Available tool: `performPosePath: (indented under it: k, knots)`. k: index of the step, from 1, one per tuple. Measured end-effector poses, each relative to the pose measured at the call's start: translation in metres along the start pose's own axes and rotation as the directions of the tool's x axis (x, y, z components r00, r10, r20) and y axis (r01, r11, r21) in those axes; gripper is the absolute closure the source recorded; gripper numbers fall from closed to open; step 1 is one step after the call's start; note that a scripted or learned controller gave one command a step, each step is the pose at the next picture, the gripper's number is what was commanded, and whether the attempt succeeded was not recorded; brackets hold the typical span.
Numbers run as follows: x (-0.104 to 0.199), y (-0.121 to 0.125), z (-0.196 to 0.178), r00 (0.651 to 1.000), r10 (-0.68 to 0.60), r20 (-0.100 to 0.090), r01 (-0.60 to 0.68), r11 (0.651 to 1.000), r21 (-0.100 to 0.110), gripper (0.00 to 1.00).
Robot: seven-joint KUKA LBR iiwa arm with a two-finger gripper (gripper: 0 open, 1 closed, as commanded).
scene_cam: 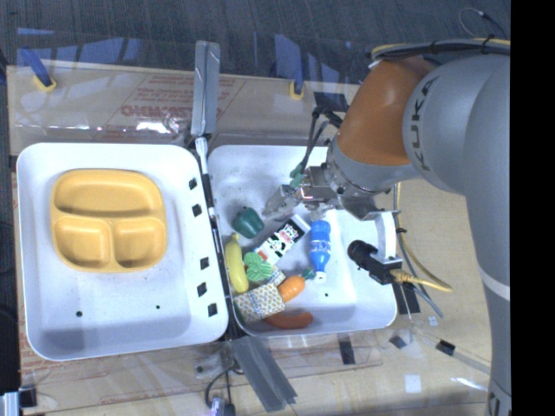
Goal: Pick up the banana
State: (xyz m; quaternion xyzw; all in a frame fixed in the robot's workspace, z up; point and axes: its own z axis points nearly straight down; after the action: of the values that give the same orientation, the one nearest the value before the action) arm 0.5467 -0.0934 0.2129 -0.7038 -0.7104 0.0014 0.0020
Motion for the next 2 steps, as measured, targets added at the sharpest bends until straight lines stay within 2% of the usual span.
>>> performPosePath:
  k: [1, 2]
  knots:
    - [0.058, -0.031, 0.022, 1.000, 0.007, 0.001, -0.007, 1.000, 0.000, 0.00]
    - [0.101, -0.057, 0.023, 1.000, 0.030, 0.001, -0.030, 1.000, 0.001, 0.00]
